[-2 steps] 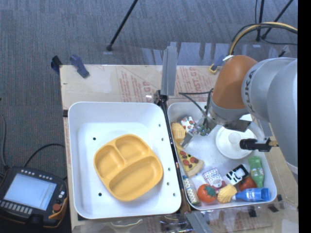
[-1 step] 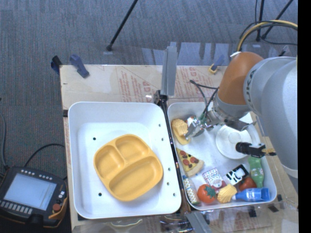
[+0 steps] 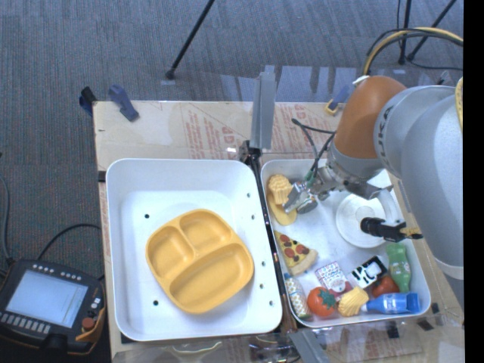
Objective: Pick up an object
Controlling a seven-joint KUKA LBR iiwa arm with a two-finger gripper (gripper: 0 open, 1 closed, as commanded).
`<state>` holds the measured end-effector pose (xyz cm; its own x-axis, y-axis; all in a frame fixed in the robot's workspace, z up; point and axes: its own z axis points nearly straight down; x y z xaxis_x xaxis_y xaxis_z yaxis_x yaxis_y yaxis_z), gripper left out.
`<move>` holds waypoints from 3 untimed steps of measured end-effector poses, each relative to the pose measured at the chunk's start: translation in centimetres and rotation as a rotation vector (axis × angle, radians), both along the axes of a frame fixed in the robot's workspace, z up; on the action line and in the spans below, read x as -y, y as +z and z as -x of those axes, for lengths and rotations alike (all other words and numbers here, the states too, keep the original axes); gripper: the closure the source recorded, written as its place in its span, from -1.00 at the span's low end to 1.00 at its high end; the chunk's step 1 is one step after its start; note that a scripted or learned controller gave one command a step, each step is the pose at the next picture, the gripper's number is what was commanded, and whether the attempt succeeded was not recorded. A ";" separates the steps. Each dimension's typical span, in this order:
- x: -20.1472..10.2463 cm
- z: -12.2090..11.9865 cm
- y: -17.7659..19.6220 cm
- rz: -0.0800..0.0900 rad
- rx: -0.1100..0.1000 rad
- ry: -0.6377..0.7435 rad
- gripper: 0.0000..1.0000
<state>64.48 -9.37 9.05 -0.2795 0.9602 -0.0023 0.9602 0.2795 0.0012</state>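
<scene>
A pale yellow corn-like toy (image 3: 277,190) lies at the upper left corner of the right bin (image 3: 423,278), against the bin's left wall, and the gripper (image 3: 296,202) sits just beside it on its right. The jaws are down at the toy's edge, one finger seeming to touch it, but whether they are open or closed on it I cannot tell. Below the toy lies a pizza slice (image 3: 295,251), and further down a tomato (image 3: 324,302) by a small red-and-white packet (image 3: 331,274). A white dish (image 3: 361,219) rests right of the gripper, with a green bottle (image 3: 398,267) and a blue bottle (image 3: 392,303) toward the bin's lower right. The left bin (image 3: 128,203) holds a yellow divided tray (image 3: 200,259). Both bins sit side by side on the desk (image 3: 189,127).
</scene>
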 end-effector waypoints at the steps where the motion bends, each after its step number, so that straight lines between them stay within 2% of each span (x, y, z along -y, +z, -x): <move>1: -0.2 -0.1 1.0 -0.001 0.000 0.008 1.00; 2: -0.9 -0.1 19.3 0.000 0.007 0.003 1.00; 3: -6.2 0.1 18.1 -0.002 -0.006 0.017 1.00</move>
